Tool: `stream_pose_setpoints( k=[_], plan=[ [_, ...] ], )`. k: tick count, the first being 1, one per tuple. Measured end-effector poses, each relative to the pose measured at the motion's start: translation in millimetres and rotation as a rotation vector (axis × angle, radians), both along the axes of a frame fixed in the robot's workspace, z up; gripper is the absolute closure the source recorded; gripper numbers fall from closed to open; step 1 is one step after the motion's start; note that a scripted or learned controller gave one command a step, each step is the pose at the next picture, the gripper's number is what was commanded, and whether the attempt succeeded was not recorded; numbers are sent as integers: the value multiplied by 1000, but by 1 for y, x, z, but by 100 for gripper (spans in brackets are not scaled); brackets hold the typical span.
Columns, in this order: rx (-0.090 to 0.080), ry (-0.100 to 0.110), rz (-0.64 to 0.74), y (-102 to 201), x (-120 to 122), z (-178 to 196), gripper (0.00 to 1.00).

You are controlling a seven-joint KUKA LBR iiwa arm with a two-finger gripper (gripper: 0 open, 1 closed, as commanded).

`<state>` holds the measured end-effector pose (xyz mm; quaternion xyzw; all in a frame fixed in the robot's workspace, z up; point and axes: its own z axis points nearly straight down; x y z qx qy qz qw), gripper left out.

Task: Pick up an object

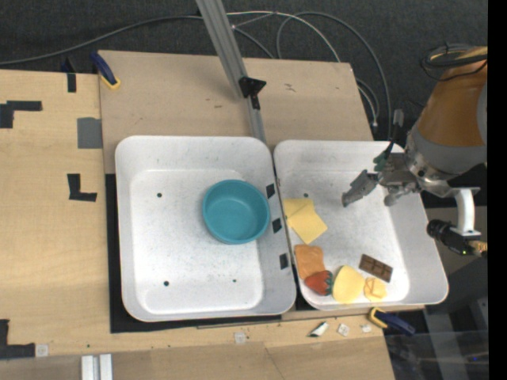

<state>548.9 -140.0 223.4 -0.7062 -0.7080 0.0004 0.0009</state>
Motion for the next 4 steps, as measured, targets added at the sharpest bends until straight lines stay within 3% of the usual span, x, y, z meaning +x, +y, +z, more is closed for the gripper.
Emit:
stream_pose_setpoints(
  k=[1,3,4],
  plan=[
    [0,0,0,0,0,0,0],
    [0,6,-1,6,-6,-108,0],
    [-1,-1,-2,6,-6,-133,0]
  ],
)
